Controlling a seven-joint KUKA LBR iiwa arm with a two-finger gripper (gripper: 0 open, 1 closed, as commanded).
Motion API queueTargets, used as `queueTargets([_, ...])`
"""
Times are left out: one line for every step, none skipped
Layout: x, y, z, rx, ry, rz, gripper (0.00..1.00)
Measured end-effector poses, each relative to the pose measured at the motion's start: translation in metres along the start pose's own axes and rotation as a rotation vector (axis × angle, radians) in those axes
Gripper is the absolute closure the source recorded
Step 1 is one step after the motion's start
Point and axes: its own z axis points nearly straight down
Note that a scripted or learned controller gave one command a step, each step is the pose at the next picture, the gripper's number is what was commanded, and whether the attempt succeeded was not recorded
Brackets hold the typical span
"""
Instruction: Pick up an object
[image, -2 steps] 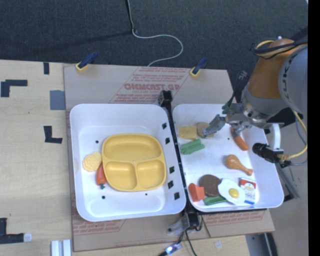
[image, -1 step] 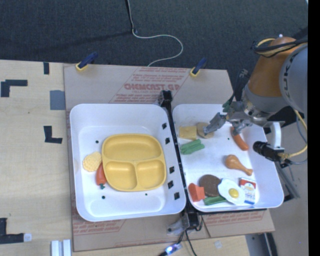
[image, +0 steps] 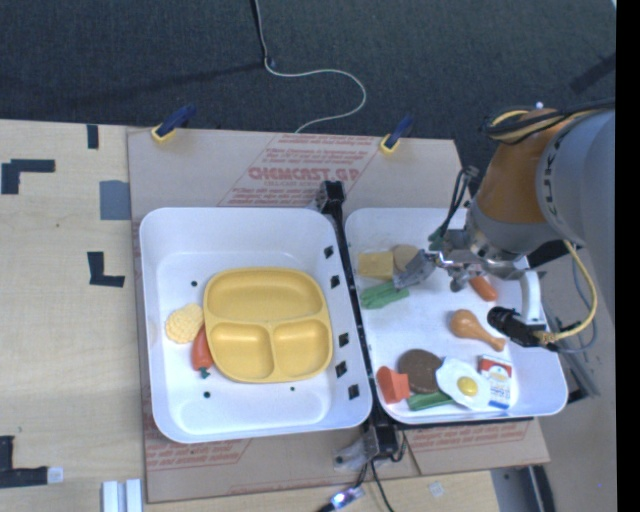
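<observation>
Toy food in the right bin (image: 560, 395), with my gripper (image: 418, 268) low over its upper-left corner.

I read the fingers as parted and grasping nothing. Nearest, just left of the tips, lies a yellow cheese wedge (image: 376, 264); a green bean pod (image: 384, 295) sits directly below, its long axis running left-right with a slight tilt. A chicken drumstick (image: 472, 325) lies lower right, well apart. The divider wall (image: 345, 290) crowds both nearest pieces, leaving little room on that side. The left bin (image: 160, 260) holds a yellow divided plate (image: 268, 322).
</observation>
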Motion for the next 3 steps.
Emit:
queueTargets([0.001,0.001,0.051,-0.005,-0.001,0.001,0.00])
queueTargets([0.002,0.003,0.037,-0.011,0.003,0.000,1.00])
queueTargets([0.011,0.003,-0.022,-0.007,0.000,-0.001,1.00])
